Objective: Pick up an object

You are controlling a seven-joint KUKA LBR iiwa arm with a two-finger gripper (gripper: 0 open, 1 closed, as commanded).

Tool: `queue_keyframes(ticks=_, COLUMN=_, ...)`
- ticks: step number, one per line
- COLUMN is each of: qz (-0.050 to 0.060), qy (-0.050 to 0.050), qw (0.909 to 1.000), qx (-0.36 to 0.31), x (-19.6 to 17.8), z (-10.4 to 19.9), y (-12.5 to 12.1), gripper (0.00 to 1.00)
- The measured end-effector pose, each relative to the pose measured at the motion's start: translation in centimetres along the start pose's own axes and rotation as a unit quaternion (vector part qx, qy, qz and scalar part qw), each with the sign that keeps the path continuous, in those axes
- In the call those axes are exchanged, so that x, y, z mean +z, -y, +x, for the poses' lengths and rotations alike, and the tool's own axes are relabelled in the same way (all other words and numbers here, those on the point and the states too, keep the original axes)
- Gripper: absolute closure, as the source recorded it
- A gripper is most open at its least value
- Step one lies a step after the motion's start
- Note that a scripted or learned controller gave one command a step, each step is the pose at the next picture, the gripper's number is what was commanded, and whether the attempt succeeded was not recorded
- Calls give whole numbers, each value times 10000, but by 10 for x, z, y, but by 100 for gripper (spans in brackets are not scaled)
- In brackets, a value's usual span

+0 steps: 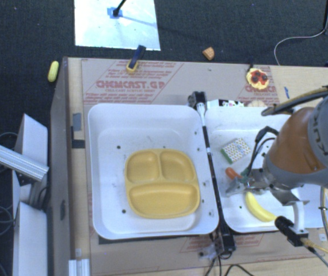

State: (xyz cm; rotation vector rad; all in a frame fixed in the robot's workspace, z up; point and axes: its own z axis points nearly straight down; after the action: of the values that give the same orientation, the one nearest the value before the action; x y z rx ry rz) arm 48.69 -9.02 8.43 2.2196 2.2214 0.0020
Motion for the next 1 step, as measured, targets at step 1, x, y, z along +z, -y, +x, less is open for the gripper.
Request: queue_keyframes(ticks=1, qz=-3, qy=3, qw=10000, qx=-13, x=0, z=-9, y=-51, gripper=0)
